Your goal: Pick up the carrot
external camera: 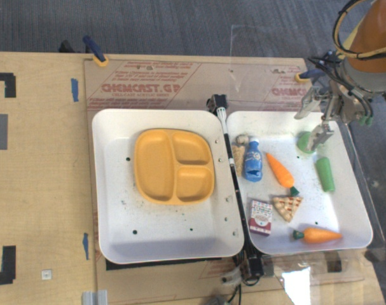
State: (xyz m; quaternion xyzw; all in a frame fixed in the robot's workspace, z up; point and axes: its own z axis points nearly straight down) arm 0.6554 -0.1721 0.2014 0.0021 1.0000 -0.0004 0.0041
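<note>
Arm (367,27) cut off at right edge; pincer (320,135) perhaps hides a green thing (305,142).

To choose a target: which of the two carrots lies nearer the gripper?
The upper carrot, beside the blue bottle; the other carrot lies at the bin's front edge.

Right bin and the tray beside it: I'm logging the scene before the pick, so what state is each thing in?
Carrot: lying flat mid-bin, untouched.
Second carrot: lying flat near the front edge.
Blue bottle: lying on its side.
Green cucumber: lying flat.
Pizza slice: lying flat.
Small carton: lying down.
Yellow tray: upright in the left bin, compartments bare.
End effector: low over the bin's back right, at a green piece.
</note>
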